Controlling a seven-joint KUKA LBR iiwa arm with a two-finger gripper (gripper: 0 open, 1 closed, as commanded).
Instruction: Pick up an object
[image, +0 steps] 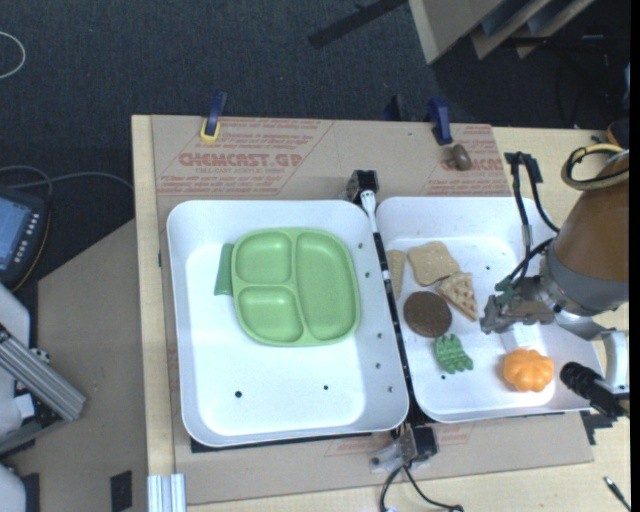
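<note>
We see two shallow white plastic bins side by side on a brown board tabletop (300, 150) printed with red lettering. The left bin (200, 330) carries a pale green plastic plate (296, 286) with three compartments, lying flat in the bin's upper middle; a strip of darker green shows at the plate's left edge.

The right bin (440, 215) holds the loose items. A tan bread-like slice (432, 262) lies near the bin's upper middle, with a narrower beige piece (397, 270) just beside it, close to the wall shared with the left bin. Below the slice we find a wedge-shaped, dotted tan piece (461, 296), touching or nearly touching a dark brown round disc (427, 313). Below the disc sits a small green bumpy toy (453, 354). To its right, near the lower right corner, rests an orange pumpkin-shaped toy (527, 369).

The grey arm with its orange band reaches in from the right, and its dark hand (497, 314) hovers over the right bin, between the wedge piece and the orange toy, just above and left of the latter. We cannot tell how its fingers stand, and nothing is visibly between them. Two blue clamps (438, 120) grip the board's far edge.
</note>
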